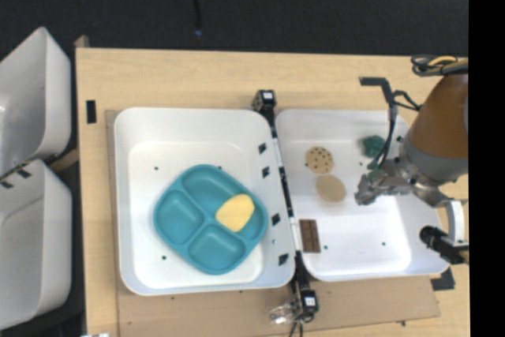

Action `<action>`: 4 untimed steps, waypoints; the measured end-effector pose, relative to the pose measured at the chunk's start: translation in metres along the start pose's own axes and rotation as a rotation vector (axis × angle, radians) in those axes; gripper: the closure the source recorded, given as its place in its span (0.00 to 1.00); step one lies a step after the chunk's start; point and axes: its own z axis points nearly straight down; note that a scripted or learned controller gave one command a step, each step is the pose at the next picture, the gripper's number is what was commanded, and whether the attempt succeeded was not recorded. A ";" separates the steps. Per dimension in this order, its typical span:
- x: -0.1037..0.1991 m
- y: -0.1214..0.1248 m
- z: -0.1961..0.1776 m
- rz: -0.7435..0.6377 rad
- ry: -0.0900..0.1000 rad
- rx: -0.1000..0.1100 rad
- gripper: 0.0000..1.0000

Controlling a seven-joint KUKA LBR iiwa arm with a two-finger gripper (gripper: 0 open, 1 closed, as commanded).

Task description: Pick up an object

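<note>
In the right bin (pixel 355 260) lie a round speckled cookie (pixel 319 159), a plain tan disc (pixel 331 188) just below it, and a small green object (pixel 372 144) near the far right. My gripper (pixel 368 192) hangs low over the right bin, just right of the tan disc and below the green object. Nothing shows between its fingers. The left bin (pixel 134 170) holds a blue divided plate (pixel 207 219) with a yellow piece (pixel 235 211) lying in it.
A brown rectangular block (pixel 308 235) sits at the right bin's left wall near the divider. White containers (pixel 28 170) stand off the bench to the left. A black cable (pixel 390 102) loops above the arm.
</note>
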 end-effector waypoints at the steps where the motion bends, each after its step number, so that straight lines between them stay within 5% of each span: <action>1: -0.002 -0.001 -0.064 -0.001 -0.001 -0.003 1.00; 2: -0.003 0.001 -0.118 -0.002 -0.001 -0.002 1.00; 4: 0.097 0.016 -0.108 -0.005 0.003 0.003 1.00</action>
